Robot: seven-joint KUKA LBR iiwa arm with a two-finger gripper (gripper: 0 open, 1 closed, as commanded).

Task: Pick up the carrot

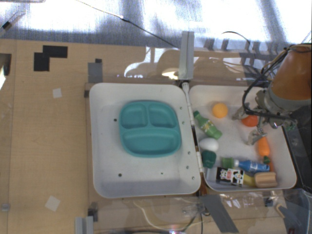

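Gripper (254,128) above the right bin (291,179), jaws spread, nothing between them; carrot (263,146) just below its lower finger, lying free; tomato (249,121) touching the fingers above; blue bottle (253,166) just below the carrot; likely fault: fingers closing on the tomato, or nudging the carrot away.

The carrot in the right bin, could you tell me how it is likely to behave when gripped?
The carrot looks smooth and tapered, so it may slip out of a pinch. Being round, it could roll if nudged. It seems a rigid toy, probably light, lying just below the gripper.
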